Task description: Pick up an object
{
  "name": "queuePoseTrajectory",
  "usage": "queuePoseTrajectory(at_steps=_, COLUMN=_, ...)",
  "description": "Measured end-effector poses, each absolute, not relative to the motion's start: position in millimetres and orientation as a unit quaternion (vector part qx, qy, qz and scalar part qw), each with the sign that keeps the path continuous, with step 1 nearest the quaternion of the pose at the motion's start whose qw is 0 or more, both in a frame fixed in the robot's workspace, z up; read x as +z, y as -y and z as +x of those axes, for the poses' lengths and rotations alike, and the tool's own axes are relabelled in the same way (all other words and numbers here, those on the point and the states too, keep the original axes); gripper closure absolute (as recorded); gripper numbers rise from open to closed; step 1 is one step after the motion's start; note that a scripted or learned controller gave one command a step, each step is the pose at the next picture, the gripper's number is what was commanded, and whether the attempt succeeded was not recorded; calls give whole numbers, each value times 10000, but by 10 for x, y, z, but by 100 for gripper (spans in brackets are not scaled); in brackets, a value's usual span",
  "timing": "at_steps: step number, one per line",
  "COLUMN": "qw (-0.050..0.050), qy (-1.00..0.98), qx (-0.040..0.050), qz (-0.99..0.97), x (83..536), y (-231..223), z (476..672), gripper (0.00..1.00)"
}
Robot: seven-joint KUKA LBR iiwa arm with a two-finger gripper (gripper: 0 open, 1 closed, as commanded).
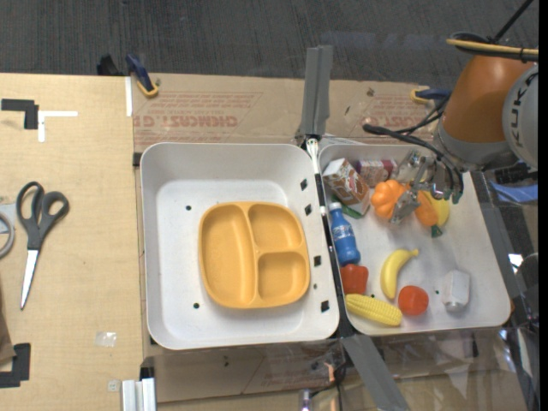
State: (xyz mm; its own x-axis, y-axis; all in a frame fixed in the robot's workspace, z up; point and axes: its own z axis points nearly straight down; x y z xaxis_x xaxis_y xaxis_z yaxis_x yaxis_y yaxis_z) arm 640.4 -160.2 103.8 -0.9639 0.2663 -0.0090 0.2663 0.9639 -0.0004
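Observation:
My gripper [417, 192] hangs low over the back of the right bin [479, 255], under the grey arm with the orange band [484, 101]. It sits between an orange pepper [386, 197] on its left and an orange and yellow piece [431, 211] on its right, close to both. Nearer the front lie a blue bottle [345, 237], a banana [395, 270], a red piece [354, 277], a corn cob [373, 310], a red tomato [413, 300] and a pale grey object [456, 288]. A brown snack bag [345, 180] leans at the bin's back left.
The left bin [163, 229] holds a yellow divided plate [254, 253]. Scissors [36, 226] lie on the wooden bench at far left. A grey divider post [316, 92] rises between the bins at the back. Cardboard lies behind the left bin.

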Motion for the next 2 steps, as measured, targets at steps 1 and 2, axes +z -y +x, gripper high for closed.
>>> queuePoseTrajectory(at_steps=1, qw=26, qy=-9790, qx=-3, qz=2039, x=2510, y=1081, z=6292, gripper=100)
queuePoseTrajectory(at_steps=2, qw=17, qy=-9719, qx=-1, qz=2353, x=2550, y=417, z=6401, gripper=100)
